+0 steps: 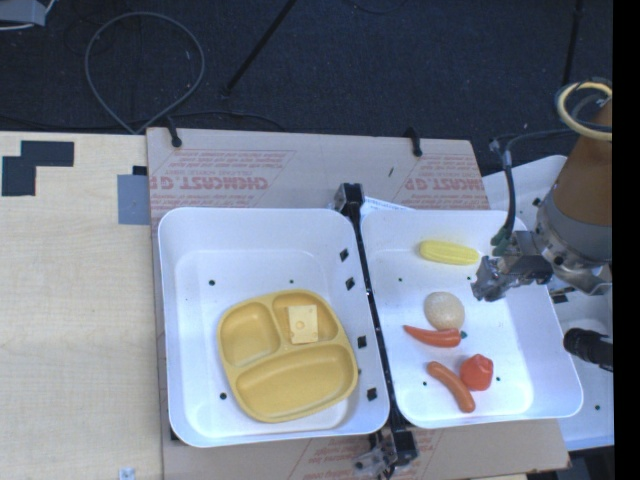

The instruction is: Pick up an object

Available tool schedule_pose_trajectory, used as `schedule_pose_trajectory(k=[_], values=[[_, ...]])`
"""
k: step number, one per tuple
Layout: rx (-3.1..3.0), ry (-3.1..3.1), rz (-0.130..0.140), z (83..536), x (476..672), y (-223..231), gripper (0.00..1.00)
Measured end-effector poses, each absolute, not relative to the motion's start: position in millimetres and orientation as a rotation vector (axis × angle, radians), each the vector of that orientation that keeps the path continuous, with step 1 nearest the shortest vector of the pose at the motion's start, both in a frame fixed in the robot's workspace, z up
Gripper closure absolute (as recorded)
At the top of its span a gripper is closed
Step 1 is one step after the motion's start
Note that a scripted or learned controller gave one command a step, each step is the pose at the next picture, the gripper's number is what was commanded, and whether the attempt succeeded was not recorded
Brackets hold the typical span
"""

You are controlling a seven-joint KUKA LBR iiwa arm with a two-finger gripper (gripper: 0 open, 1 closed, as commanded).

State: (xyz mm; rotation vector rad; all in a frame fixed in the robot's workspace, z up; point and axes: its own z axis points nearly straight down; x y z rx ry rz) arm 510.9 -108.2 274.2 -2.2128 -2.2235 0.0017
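Note:
The right bin (530, 393) holds a yellow corn-like piece (449, 253) at the back, a beige egg-shaped item (444, 310) in the middle, a red chili (433, 336) just in front of it, an orange sausage-shaped piece (451, 385) and a small red pepper (478, 371) near the front. My gripper (492, 280) hangs over the right side of this bin, right of the egg-shaped item and apart from it. Nothing shows between its fingers.
The left bin (190, 268) holds a yellow compartment tray (288, 380) with a small yellow block (303, 323) in its upper right compartment. A black divider (362, 298) runs between the bins. Cardboard lies under both bins and cables lie on the dark floor behind.

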Motion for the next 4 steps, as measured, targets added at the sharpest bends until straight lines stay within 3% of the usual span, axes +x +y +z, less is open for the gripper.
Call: schedule_pose_trajectory(k=[4], values=[[-2.213, -2.224, 0.006, 260.9, 545.6, 97.5, 1.0]])
